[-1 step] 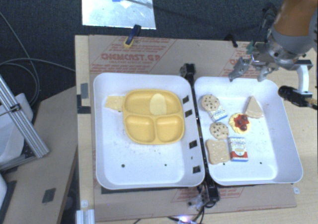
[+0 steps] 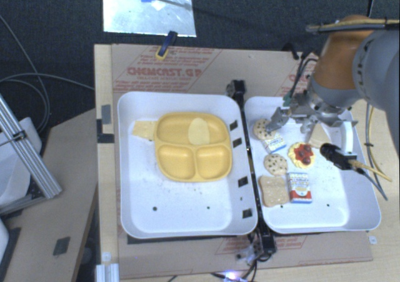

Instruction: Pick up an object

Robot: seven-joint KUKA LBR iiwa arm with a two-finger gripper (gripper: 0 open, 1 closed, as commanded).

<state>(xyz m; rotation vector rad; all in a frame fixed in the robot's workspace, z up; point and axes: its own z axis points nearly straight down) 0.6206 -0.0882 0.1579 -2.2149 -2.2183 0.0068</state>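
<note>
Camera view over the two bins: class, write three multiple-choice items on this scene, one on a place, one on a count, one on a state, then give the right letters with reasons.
1. Where does the yellow divided plate lie?
A. In the left bin
B. In the right bin
C. On the bench outside both bins

2. How many compartments does the plate have?
A. Two
B. Three
C. Five

3. How do the claw's fingers stand?
A. Shut on the small red and white box
B. Shut on a cookie
C. Spread apart, with nothing between them

Answers:
1 A: the plate sits inside the left bin.
2 B: one wide section above, two smaller ones below.
3 C: the claw hangs over the right bin with its fingers apart; the box and the cookie lie loose below.
</note>
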